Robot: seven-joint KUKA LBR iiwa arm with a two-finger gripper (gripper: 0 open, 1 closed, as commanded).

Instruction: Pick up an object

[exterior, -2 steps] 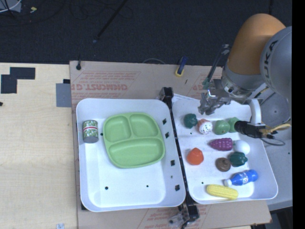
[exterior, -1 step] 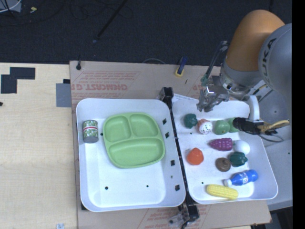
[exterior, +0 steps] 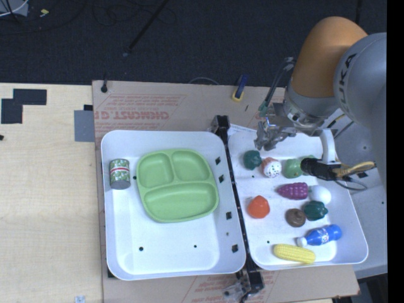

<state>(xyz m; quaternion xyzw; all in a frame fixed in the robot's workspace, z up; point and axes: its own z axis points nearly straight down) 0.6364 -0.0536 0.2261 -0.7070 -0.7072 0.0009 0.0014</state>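
My gripper [exterior: 267, 141] hangs over the back of the right bin [exterior: 353, 232], just behind a dark green toy [exterior: 252, 160] and a white die with red dots [exterior: 272, 168]. I see nothing held in it. Beside the die lies a light green toy [exterior: 292, 168]. Further forward are purple grapes [exterior: 293, 190], a white ball [exterior: 320, 194], an orange-red tomato [exterior: 257, 207], a brown piece [exterior: 295, 217], another dark green piece [exterior: 315, 210], a blue bottle [exterior: 323, 235] and a yellow corn cob [exterior: 294, 253].
The left bin [exterior: 126, 245] holds a green divided plate [exterior: 177, 185] and a small can [exterior: 119, 173] at its left wall. A black divider [exterior: 230, 188] runs between the bins. Cardboard [exterior: 158, 109] lies under both.
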